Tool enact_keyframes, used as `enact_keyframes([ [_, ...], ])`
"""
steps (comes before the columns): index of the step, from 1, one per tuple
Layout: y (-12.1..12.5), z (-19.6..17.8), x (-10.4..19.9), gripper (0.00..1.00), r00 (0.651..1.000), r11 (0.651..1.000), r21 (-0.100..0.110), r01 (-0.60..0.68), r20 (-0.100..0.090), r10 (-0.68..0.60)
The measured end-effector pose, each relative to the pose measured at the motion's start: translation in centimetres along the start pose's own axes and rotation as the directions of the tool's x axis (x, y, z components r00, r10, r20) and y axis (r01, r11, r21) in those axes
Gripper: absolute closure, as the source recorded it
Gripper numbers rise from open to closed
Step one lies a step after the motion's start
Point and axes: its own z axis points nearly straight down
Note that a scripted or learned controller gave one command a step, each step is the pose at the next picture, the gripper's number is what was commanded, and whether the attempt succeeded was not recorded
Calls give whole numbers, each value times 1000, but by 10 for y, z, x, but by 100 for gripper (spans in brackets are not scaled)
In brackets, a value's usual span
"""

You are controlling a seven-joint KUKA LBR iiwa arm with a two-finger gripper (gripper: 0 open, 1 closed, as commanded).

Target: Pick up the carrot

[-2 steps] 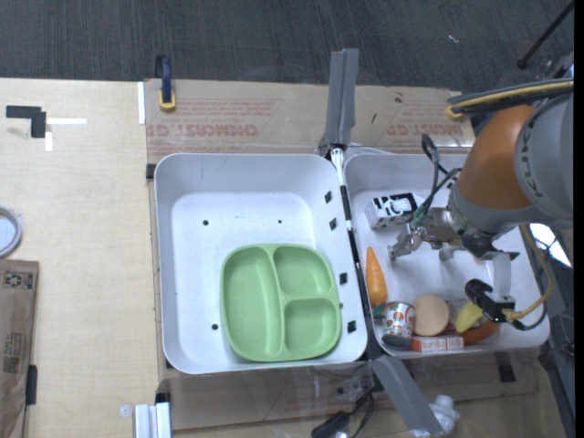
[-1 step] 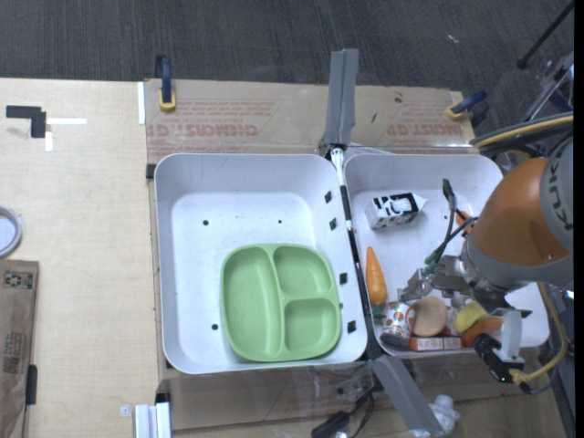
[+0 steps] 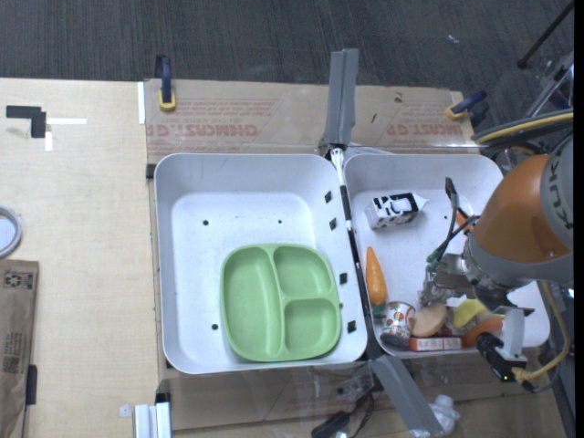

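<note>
I'm seeing the carrot [image 3: 375,276] lying against the right bin's [image 3: 474,173] left wall, while the gripper [image 3: 444,283] is hovering over the clutter near the can [image 3: 398,318]; can't tell finger state. Risk: it's grabbing junk, or clipping the wall

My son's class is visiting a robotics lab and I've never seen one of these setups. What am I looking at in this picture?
This is one photo from a camera fixed above a workbench, looking down at a slant. The big grey and orange shape on the right is a robot arm reaching in; its hand hangs low over the right white bin, and I cannot tell whether it grips anything. That bin holds an orange carrot by its left wall, a small black and white carton and a cluster of toy foods at its near edge. The left white bin holds a green divided plastic plate. The robot's job is picking up the carrot.
</note>
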Motion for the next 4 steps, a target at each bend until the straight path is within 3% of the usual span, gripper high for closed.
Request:
enact_keyframes([
  [1,10,5,-70,100,997,997,-6,-71,1,71],
  [2,41,-97,-73,100,999,999,-6,47,2,-47],
  [4,41,-107,-73,100,999,999,8,53,3,-53],
])
